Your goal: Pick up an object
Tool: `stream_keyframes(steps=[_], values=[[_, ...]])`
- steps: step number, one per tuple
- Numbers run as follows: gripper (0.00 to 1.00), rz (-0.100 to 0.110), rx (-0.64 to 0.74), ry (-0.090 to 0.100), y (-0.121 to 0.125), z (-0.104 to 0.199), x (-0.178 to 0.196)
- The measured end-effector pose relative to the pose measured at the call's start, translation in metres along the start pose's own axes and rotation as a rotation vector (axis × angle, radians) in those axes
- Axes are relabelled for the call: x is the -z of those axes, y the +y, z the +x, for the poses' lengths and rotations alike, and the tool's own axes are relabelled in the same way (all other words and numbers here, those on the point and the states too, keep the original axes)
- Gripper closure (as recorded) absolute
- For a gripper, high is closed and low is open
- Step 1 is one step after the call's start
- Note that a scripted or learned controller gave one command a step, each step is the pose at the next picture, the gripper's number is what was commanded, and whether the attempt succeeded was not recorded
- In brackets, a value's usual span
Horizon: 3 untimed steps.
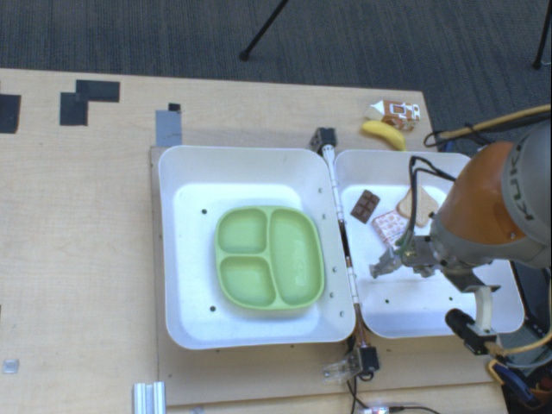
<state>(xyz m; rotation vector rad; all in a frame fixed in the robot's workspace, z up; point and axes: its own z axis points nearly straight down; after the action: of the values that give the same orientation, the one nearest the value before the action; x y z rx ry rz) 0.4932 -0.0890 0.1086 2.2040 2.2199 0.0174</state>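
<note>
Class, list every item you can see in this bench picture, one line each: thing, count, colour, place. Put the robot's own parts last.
Bins: two, white, side by side on the bench.
Divided plate: one, light green, three compartments, in the left bin.
Chocolate bar: one, brown, upper part of the right bin.
Patterned packet: one, pink and white, right bin, just below the chocolate bar.
Banana: one, yellow, on the bench above the right bin.
Small carton: one, white and orange, beside the banana.
Arm: one, grey with orange band, over the right bin.
Gripper: one, grey, low over the right bin near the packet.
</note>
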Motion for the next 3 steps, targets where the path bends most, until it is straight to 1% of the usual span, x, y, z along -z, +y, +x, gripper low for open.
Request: stream_keyframes(steps=[1, 2, 3], values=[[1.0, -0.003, 0.003, 0.001, 0.002, 0.001, 0.01], [0.0, -0.003, 0.003, 0.001, 0.002, 0.001, 0.01], [0.0, 0.011, -0.006, 0.001, -0.005, 0.006, -0.022]])
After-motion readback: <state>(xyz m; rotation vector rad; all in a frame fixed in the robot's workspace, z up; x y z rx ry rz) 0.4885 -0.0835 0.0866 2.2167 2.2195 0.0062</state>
